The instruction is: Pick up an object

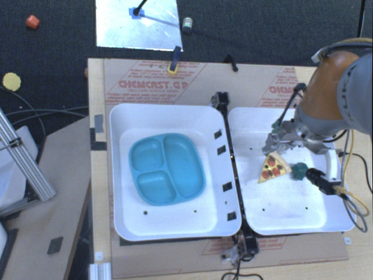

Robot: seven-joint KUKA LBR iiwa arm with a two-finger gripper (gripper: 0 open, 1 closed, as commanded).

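In the right bin [280,214] lies a toy pizza slice [273,169], yellow with red dots, its tip pointing to the lower left. Just to its right sits a small teal object [299,170]. My gripper [275,146] hangs over the right bin, directly above the crust end of the pizza slice and very close to it. Nothing shows between its tips. The grey arm with its orange band [326,92] comes in from the right.
The left bin [125,133] holds a blue divided plate [166,168]. A black divider with clips [228,156] runs between the two bins. The near half of the right bin is bare white floor.
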